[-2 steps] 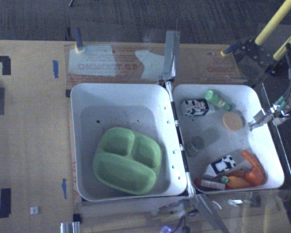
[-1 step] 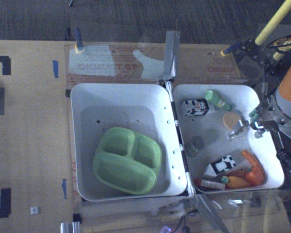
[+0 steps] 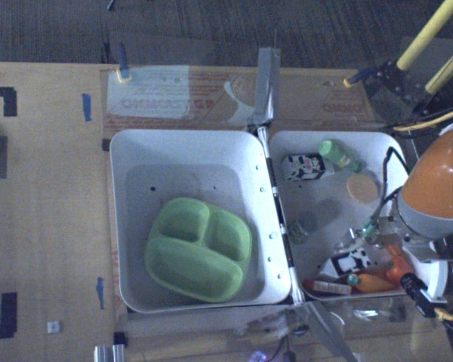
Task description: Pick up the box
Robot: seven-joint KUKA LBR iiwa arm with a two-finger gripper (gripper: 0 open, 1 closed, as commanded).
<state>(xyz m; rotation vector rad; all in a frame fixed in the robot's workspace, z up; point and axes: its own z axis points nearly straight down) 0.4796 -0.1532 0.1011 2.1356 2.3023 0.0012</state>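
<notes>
Box (image 3: 352, 262) with cow print low in right bin (image 3: 377, 140), hand (image 3: 374, 232) just above, grip state unclear, green tray (image 3: 199, 249) in left bin (image 3: 136, 145)

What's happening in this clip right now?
The arm reaches in over the right bin, its pincer low among the clutter by a black-and-white box. A second such box lies near the back beside a green bottle. The left bin holds a green divided tray.
</notes>
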